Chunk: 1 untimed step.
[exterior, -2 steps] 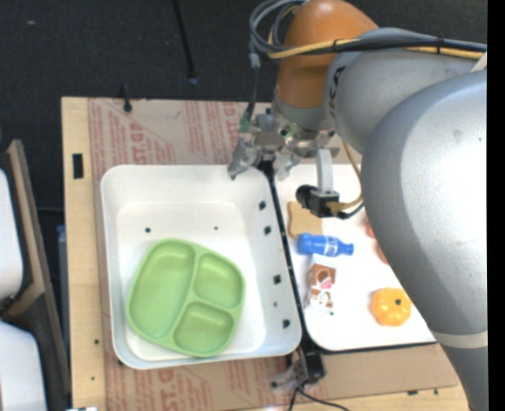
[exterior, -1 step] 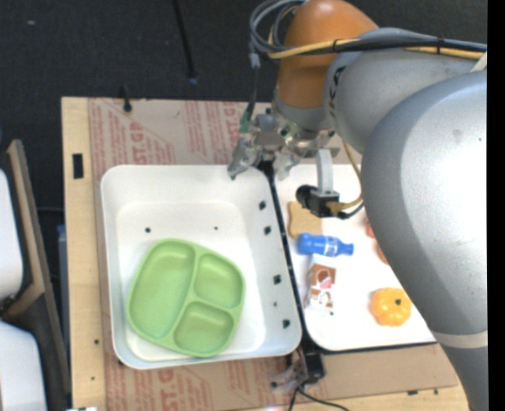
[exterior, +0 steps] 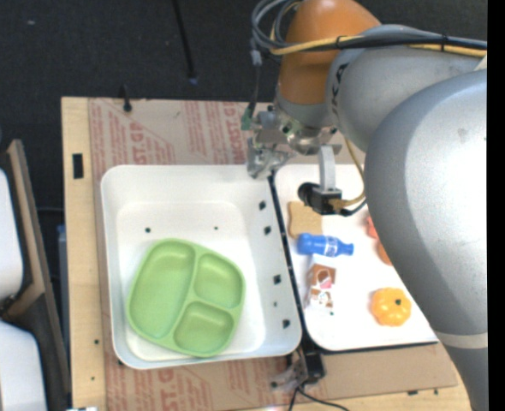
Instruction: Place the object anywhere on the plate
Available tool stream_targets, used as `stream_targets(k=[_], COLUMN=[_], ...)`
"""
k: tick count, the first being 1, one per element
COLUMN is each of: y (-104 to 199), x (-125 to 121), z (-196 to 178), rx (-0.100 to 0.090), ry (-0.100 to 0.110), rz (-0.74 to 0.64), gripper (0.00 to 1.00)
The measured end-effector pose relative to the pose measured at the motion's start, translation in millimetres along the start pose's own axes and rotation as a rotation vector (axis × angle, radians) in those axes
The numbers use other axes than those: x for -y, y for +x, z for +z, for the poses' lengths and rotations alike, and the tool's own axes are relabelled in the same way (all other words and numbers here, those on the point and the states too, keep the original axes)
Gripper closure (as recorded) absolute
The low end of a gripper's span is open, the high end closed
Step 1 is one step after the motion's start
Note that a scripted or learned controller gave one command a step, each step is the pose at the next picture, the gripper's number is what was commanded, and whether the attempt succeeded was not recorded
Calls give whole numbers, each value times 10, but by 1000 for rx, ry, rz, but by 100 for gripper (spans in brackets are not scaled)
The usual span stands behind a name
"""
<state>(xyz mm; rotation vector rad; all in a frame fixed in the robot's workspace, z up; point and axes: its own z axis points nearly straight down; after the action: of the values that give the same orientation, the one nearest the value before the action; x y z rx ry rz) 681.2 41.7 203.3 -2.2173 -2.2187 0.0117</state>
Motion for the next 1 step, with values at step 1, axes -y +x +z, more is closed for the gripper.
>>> stream_targets(k=[1], y=[1], x=[1], z=[4], rx=[0], ry=[0], rz=[0], gripper=[0])
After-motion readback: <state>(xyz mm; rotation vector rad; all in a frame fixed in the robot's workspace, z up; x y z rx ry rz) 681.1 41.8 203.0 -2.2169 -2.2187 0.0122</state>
